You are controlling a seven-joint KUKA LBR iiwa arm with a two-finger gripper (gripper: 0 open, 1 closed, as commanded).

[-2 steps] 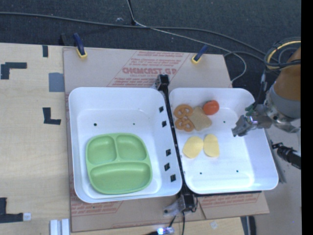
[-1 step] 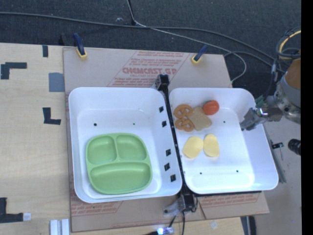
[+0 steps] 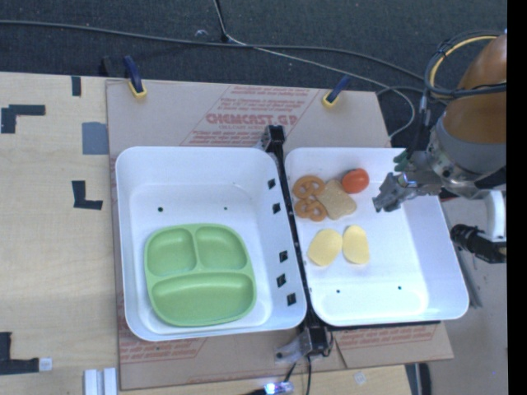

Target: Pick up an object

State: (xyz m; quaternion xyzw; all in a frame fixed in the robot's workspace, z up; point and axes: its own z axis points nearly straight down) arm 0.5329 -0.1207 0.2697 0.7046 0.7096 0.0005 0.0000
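Two bins: I see a left bin (image 3: 132,179) and a right bin (image 3: 428,295) side by side on the bench, both white and shallow.
Gripper: my gripper (image 3: 389,197) hangs over the right bin's upper right part, at the end of the grey arm (image 3: 461,151) with its orange band; nothing shows between its tips.
Finger state: I cannot tell whether they stand apart or together, the tips are too dark and small.
Red piece: a round red piece (image 3: 355,180) lies just left of the gripper, apart from it.
Tan slice: a tan slice (image 3: 338,200) sits further left, touching the pretzel-shaped piece (image 3: 310,197).
Yellow pieces: two pale yellow pieces (image 3: 341,246) lie below and left of the gripper, side by side.
Green tray: a green divided tray (image 3: 198,274) rests in the left bin, well away to the gripper's left.
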